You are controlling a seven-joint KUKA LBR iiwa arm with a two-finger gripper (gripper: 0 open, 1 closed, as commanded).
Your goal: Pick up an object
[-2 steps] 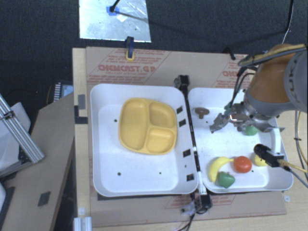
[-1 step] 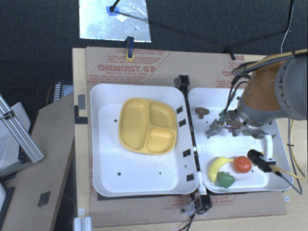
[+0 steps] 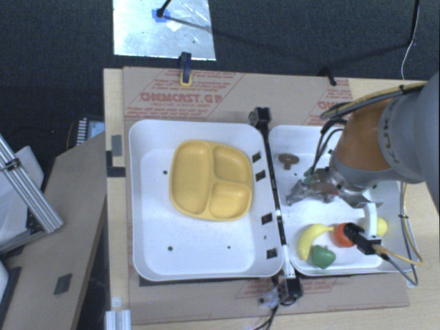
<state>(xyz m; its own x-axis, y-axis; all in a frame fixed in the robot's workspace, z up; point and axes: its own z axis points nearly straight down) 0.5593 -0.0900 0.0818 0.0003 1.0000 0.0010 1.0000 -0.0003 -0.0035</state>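
In the right bin [image 3: 385,270], my gripper [image 3: 301,190] hangs low over the bare floor, pointing left, with the grey arm and its orange band [image 3: 361,139] behind it. A small brown piece [image 3: 287,160] lies just up and left of the gripper, apart from it. Below the gripper, along the bin's front, lie a yellow banana [image 3: 311,236], a green fruit [image 3: 322,256] and an orange-red fruit [image 3: 341,234]. Part of a yellow object [image 3: 379,225] shows at the right, behind the arm's fittings. I see nothing held by the gripper.
The left bin [image 3: 148,253] holds a yellow divided plate [image 3: 210,179] near its middle. A black divider rail [image 3: 269,184] runs between the bins. Cables [image 3: 399,256] trail off the arm at the right bin's front right corner.
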